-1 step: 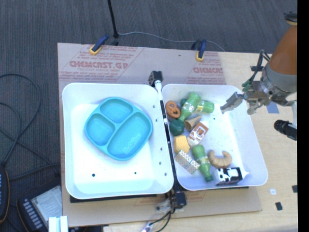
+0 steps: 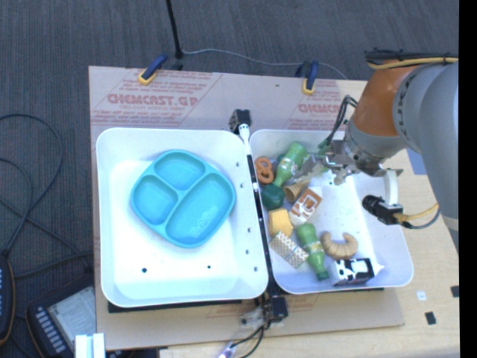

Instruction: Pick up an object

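While the grey arm (image 2: 417,118) with its orange band reached in from the counter's right edge, its pincer (image 2: 326,161) hung low over the upper part of the right bin (image 2: 395,263), and its tips were lost in a tangle of metal parts and toys, so I cannot tell how they stood or whether anything lay between them. Just beside the pincer, toward the bins' shared wall, lay a green bottle (image 2: 291,161), tilted, with a pretzel (image 2: 263,170) touching the wall next to it. Below these sat a dark green round piece (image 2: 272,196), hard to name, and a small white and orange carton (image 2: 306,204) whose print was too blurred to read. Further toward the counter's near edge lay a yellow corn piece (image 2: 280,221), a patterned wafer-like block (image 2: 288,249), a second green bottle (image 2: 311,247), a croissant (image 2: 340,244) and a black-and-white box (image 2: 352,271) near the bin's near-right corner. The left bin (image 2: 119,274) carried a blue divided plate (image 2: 183,198) with three compartments. A black cable fitting (image 2: 378,208) hung from the arm over the right bin's right wall, and the arm's bulk was cut off at the picture's edge. Two clamps (image 2: 152,70) gripped the counter's far edge.
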`<state>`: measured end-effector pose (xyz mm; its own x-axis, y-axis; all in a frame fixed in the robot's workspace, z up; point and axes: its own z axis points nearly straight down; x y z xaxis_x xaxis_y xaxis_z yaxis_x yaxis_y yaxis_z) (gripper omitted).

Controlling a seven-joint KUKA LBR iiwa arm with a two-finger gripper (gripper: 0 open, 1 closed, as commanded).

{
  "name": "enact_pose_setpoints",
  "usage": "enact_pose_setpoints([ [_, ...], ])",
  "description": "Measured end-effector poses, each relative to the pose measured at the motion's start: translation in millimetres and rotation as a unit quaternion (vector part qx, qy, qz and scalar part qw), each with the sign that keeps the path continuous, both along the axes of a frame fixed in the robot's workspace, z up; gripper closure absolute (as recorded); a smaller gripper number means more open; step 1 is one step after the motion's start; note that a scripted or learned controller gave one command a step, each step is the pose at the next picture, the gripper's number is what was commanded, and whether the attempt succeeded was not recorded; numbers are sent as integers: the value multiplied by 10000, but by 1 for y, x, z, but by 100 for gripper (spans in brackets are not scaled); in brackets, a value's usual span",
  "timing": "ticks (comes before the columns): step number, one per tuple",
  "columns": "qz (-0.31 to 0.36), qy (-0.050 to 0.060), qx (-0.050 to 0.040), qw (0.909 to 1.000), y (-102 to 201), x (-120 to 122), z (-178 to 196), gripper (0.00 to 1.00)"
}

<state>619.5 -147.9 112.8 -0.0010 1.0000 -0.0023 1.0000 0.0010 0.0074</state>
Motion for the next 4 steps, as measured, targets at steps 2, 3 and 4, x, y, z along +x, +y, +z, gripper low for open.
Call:
enact_pose_setpoints([
  [2, -43, -46, -54, 10000, 45, -97, -23, 0],
  [3, -8, 12, 1, 10000, 44, -60, -25, 0],
  [4, 2, -2, -4, 10000, 43, 22, -25, 0],
])
